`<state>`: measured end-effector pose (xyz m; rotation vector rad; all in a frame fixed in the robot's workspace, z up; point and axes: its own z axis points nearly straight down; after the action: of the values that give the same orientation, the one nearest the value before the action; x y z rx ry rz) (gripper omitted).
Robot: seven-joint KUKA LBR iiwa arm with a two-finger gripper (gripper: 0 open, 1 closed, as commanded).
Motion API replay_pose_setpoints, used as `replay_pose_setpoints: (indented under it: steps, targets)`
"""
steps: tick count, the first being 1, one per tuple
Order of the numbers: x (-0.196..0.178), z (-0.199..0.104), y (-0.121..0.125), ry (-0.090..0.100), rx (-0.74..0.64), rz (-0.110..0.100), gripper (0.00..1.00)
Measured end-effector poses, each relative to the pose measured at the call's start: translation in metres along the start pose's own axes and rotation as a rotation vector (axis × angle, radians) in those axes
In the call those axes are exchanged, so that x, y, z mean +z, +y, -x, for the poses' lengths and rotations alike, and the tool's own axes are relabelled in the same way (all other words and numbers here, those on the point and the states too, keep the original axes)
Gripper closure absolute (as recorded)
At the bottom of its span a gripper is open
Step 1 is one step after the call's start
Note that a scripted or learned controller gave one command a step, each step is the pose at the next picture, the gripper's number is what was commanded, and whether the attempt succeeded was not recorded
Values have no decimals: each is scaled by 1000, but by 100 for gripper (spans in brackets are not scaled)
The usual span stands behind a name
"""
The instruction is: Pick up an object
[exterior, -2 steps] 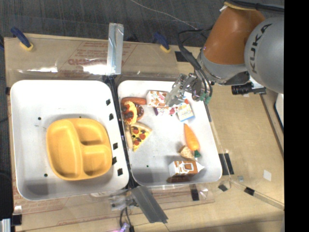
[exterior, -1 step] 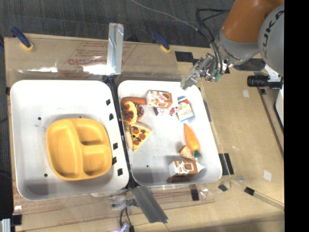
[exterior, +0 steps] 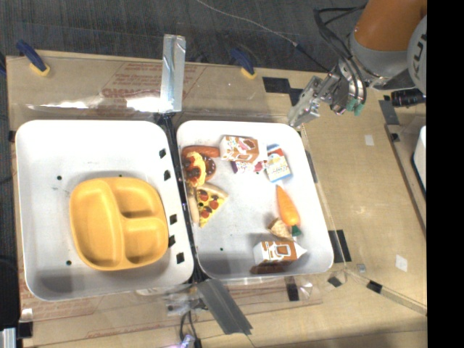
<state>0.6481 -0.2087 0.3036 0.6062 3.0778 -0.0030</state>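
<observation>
Milk carton (exterior: 278, 253) hugs the right bin's (exterior: 239, 265) near rim; tool (exterior: 307, 110), grasp state unclear, hovers beyond its far corner

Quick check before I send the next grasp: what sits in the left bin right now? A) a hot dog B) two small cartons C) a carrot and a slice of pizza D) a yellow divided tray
D: the yellow divided tray lies alone in the left bin, while the carrot, pizza slice and cartons are in the right bin.
</observation>
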Motion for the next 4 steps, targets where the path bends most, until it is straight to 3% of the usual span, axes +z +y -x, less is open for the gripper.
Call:
replay_pose_setpoints:
  steps: [1,2,3,4]
  targets:
    - [161,-57,-23,19,-13,0,100]
    - [155,-53,-22,6,-14,1,0]
    - [210,-79,-31,3,6,1,0]
    - [196,-76,-29,-6,-3,1,100]
